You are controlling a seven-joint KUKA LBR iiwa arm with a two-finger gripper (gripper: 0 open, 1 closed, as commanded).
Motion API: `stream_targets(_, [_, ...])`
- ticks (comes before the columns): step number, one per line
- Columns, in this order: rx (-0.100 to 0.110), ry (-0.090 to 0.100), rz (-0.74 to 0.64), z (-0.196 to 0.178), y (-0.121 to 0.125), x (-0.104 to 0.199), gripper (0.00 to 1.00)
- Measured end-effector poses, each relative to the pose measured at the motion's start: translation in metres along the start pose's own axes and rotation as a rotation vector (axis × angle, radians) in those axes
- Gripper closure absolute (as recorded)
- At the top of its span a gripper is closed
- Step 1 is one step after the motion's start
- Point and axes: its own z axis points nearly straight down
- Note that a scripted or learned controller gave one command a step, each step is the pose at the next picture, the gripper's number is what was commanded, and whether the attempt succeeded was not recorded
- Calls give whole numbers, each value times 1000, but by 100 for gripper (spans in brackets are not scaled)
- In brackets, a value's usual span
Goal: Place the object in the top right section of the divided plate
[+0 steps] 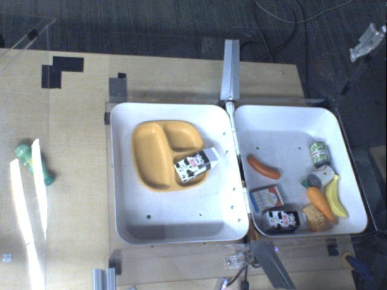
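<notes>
A yellow divided plate (151, 156) lies in the left bin (175, 225). A small black-and-white milk carton (193, 165) lies on its side in the plate's lower right section, one end sticking out over the plate's right rim. The top right section (181, 135) is bare yellow.
The right bin (284, 128) holds a sausage (264, 167), a green can (318, 152), a banana (335, 196), a carrot (319, 203), a cracker (314, 217), a small orange box (266, 197) and a second black-and-white carton (282, 220). A green object (27, 156) sits at the bench's far left.
</notes>
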Motion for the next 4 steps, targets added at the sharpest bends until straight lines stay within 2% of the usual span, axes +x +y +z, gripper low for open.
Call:
stream_targets(1, [3, 1, 202, 166, -1, 0, 0])
stream_targets(2, [0, 1, 139, 89, 0, 14, 0])
stream_targets(3, [0, 1, 189, 0, 0, 8, 0])
stream_targets(4, [4, 2, 347, 90, 0, 30, 0])
